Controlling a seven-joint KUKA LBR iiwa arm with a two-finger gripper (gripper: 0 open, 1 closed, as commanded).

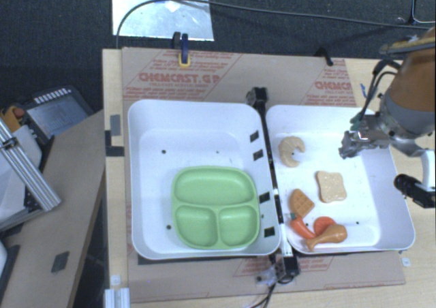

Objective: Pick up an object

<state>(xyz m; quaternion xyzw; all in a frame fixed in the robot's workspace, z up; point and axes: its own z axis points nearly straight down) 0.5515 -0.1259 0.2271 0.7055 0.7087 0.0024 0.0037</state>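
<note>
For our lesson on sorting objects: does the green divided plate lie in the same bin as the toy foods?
No, the green divided plate lies in the left bin, while the toy foods lie in the right bin.

My one camera sits fixed above the bench (225,71), looking down at a slant from fairly far back, both white bins (197,122) in frame.

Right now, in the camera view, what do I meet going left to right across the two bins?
Green divided plate in the left bin → croissant in the right bin → toast slice → gripper near the right bin's far right side. The waffle piece, drumstick and red item overlap in order, so they're omitted.
</note>
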